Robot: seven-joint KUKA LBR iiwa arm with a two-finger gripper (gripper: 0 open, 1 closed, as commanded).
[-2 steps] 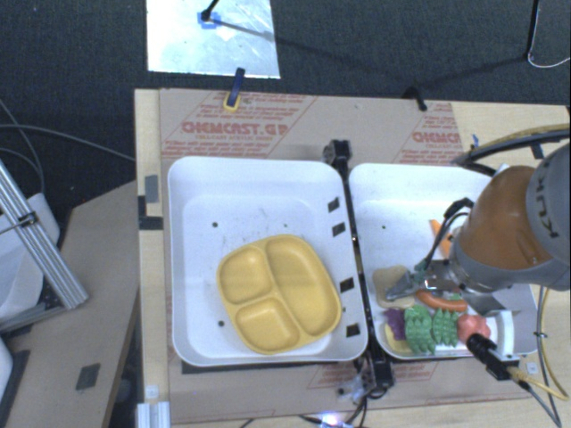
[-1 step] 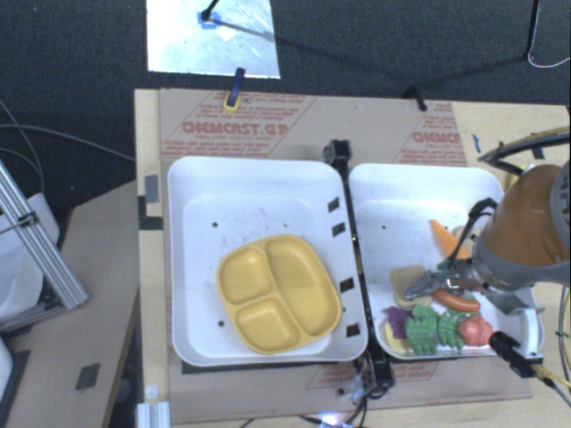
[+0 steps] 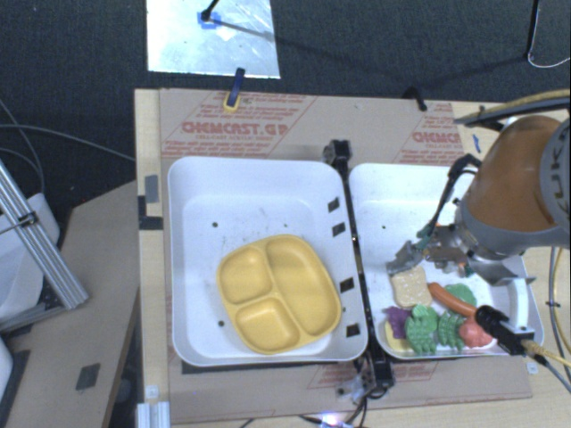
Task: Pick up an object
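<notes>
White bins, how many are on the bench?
2. The left bin holds a yellow divided plate. The right bin holds toy food at its near end.

the two white bins (image 3: 192,194) look like smooth, faintly glossy plastic, and the yellow divided tray (image 3: 278,292) in the left one has a soft matt plastic sheen. the bench top (image 3: 259,127) under them looks like matt brown cardboard or protective paper with red print, beside a crinkled, shiny foil-like sheet (image 3: 212,25) on rough dark carpet (image 3: 71,52). the arm's orange band (image 3: 513,172) is smooth and satiny over grey casing, and the toy foods (image 3: 433,315) look like moulded plastic, the green ones bumpy.
</notes>
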